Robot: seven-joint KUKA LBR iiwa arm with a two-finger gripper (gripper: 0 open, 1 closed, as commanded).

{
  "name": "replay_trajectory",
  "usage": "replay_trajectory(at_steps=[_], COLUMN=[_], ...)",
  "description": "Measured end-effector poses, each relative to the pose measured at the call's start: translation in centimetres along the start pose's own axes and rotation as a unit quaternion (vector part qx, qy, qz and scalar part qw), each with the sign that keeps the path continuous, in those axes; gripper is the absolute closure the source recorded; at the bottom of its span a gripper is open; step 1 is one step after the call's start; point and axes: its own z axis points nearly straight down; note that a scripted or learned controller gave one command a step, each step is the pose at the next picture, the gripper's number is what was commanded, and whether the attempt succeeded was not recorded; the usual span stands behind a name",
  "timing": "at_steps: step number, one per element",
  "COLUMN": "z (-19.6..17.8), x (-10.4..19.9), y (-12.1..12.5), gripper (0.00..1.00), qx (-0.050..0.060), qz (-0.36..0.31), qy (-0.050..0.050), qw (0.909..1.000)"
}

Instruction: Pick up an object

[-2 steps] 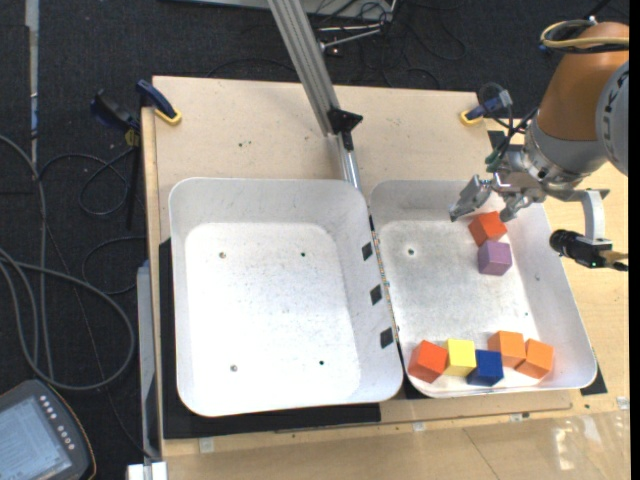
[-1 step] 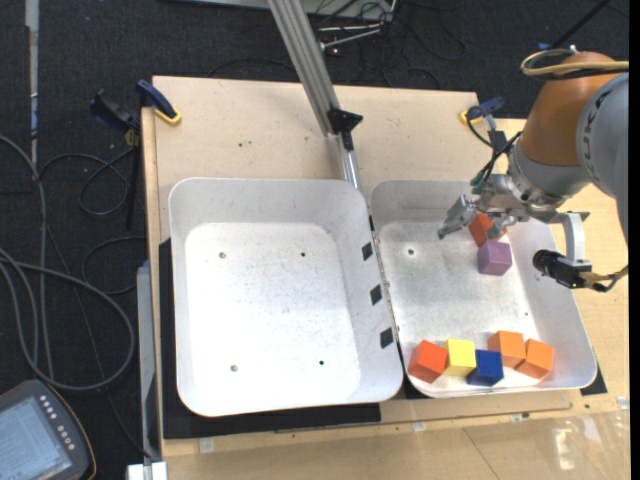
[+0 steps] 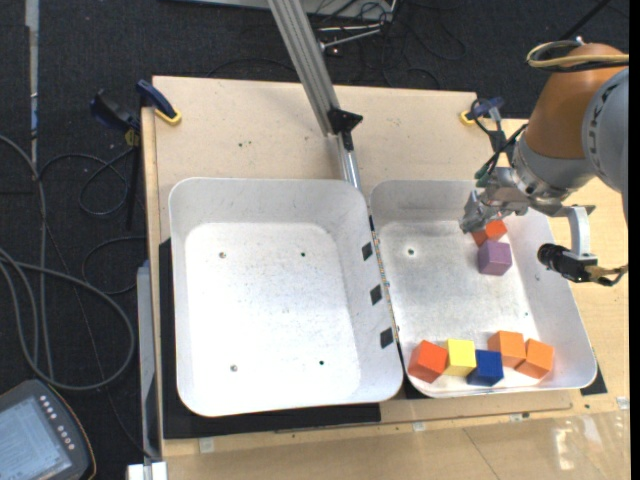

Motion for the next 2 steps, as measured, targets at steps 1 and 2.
replay_trajectory(at_steps=[1,2], z=[-4.4,-9.5], x=[0.3,0.3], y=[-0.1,0.1], gripper=[1.00,1.00], qx=[-0.002,-0.002], qz=[-0.001,-0.001], qy=[0.000,0.000], qw=[1.0000,1.0000])
